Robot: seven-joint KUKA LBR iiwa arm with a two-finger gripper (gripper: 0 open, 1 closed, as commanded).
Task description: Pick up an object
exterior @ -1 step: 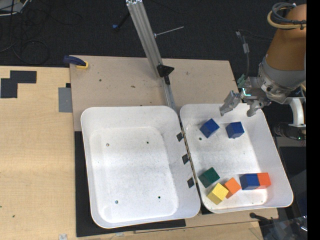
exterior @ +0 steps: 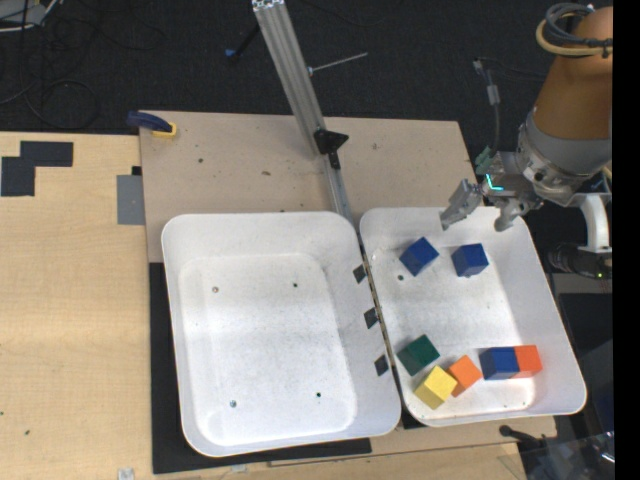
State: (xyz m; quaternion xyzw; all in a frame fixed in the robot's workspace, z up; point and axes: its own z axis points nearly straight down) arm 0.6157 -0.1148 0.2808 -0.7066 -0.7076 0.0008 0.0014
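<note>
My gripper [exterior: 486, 211] hangs over the back edge of the right bin [exterior: 560, 368], open, with nothing between its two fingers. Two blue cubes lie just in front of it: one [exterior: 419, 256] to the left and one [exterior: 469, 260] almost straight below the fingers. Near the bin's front sit a green cube [exterior: 418, 353], a yellow cube [exterior: 436, 386], an orange cube [exterior: 465, 373], and a blue block [exterior: 500, 363] touching an orange block [exterior: 528, 359].
The left bin [exterior: 200, 268] lies beside the right one, joined by black clips [exterior: 371, 317]. A slanted aluminium bar [exterior: 296, 78] rises behind the bins. A blue and yellow clamp [exterior: 152, 123] sits at the board's back left corner.
</note>
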